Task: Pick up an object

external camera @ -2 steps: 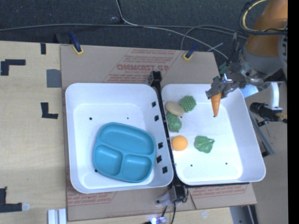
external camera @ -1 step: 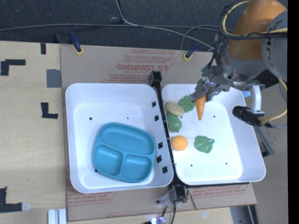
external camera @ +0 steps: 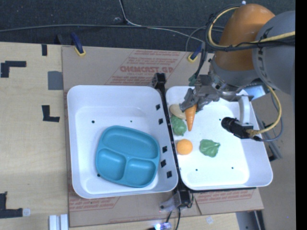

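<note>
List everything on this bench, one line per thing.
bins: 2, white, side by side; left bin, right bin
tray: 1, blue, three compartments, in the left bin
carrot: 1, orange, right bin, thick end at the gripper's tip
ball: 1, orange, right bin near the divider
green pieces: 2, right bin; one by the divider, one leafy, right of the ball
pale piece: 1, cream, right bin, beside the carrot's top
cardboard: 1, brown, under both bins
arm: 1, grey and orange, from the right
gripper: 1, dark, over the right bin
</note>
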### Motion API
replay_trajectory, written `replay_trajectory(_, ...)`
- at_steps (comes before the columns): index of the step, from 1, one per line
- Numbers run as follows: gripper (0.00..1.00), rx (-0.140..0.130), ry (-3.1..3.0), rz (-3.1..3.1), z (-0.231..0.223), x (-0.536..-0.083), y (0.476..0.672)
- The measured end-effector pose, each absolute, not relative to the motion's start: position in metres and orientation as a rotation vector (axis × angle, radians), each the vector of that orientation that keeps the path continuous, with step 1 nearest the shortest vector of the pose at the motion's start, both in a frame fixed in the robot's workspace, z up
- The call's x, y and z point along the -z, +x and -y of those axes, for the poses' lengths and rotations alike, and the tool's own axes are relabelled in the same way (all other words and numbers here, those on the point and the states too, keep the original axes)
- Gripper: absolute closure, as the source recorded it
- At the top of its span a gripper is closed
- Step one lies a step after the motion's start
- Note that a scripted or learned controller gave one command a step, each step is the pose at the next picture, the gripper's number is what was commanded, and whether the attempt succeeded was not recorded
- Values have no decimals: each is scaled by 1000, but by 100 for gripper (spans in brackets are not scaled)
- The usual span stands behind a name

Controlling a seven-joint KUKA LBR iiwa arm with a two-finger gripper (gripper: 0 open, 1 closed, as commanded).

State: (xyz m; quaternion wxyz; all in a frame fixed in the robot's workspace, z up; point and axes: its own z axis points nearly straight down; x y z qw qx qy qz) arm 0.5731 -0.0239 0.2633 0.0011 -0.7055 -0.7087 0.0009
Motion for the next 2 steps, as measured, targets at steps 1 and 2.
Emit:
replay_trajectory(1, 100, -3, -2215, 2225, -23, -262, 556)
replay_trajectory(2, 100, -5, -2217, 2223, -72, -240, 534)
